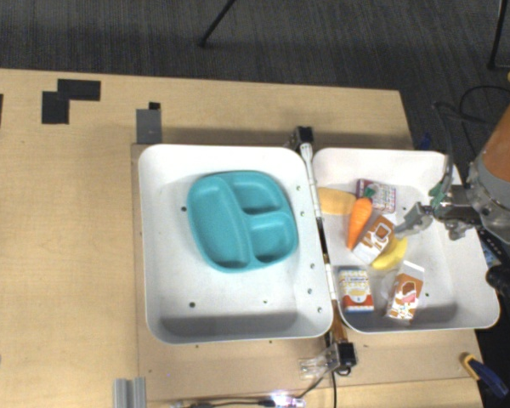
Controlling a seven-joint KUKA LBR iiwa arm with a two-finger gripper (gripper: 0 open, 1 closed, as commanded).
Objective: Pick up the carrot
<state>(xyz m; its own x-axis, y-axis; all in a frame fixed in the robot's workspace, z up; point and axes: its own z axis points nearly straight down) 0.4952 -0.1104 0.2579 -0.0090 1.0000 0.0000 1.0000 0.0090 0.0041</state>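
You are looking at the carrot (359,222) lying tip-down among packets in the right bin (463,313), touching a yellow banana (389,254) below it, while the hand (413,218), fingers apparently parted and grasping nothing, is hovering just right of the carrot, likely lining up.

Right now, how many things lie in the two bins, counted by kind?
Teal divided plate: 1
Carrot: 1
Banana: 1
Yellow-orange food piece: 1
Small cartons or packets: 4
Total: 8
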